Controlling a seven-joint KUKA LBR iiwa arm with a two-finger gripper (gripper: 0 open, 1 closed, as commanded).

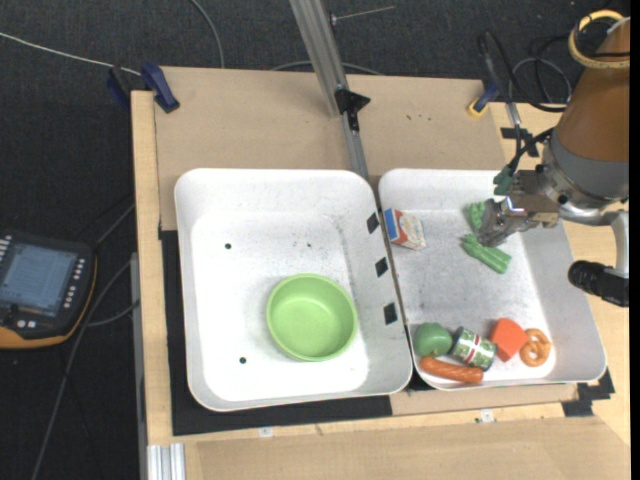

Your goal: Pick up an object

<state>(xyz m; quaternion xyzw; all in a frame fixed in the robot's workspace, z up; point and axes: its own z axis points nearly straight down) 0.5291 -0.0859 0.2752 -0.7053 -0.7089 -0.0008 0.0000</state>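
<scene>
In the right bin [560, 268], near its upper right corner, the gripper [492, 230] is lowered over a green pod [487, 254], which lies flat on the bin floor with one end under the tool. Whether the pod is gripped cannot be told; the tool's state is hidden by its own body. The pod appears to have been chosen because it lies apart, well clear of the cluster along the bottom edge: ball [432, 339], can [471, 349], sausage [452, 371], orange block [508, 337] and pretzel [536, 347]. A carton [405, 228] sits by the divider. In the left bin [215, 268] a bowl [311, 316] is left untouched.
</scene>
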